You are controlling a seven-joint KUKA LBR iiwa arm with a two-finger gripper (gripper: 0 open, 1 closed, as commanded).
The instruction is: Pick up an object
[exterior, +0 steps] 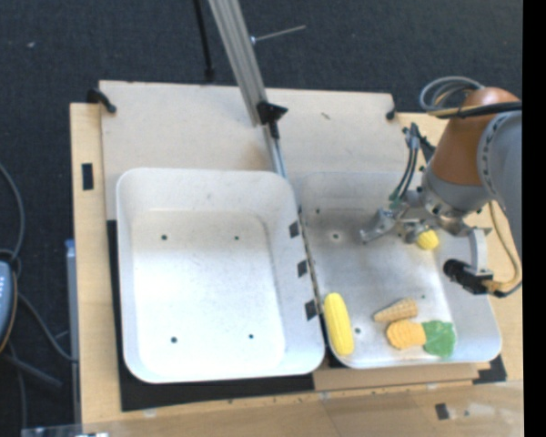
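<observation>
Lying along the near edge of the right bin (364,360), three toy foods sit close together: a yellow corn cob (338,323) leans against the bin's left wall, a smaller tan corn piece (395,311) lies toward the middle, and just nearer than it an orange-yellow piece with a green leafy end (419,337) rests by the near right corner. They look bunched there probably because the bin floor curves up at the rim and loose items settle against it. Farther in, by the right wall, a small yellow object (427,239) sits right at the gripper (409,228), which reaches in beneath the orange band of the arm (469,148). Whether the claw is open, closed or around that yellow piece cannot be told at this sharpness, though its place suggests that piece is the pick target. The left bin (132,244) lies beside the right one, their walls touching. Beyond both bins an aluminium post (241,48) rises from the bench's (191,116) far part. No label or writing is legible anywhere.
</observation>
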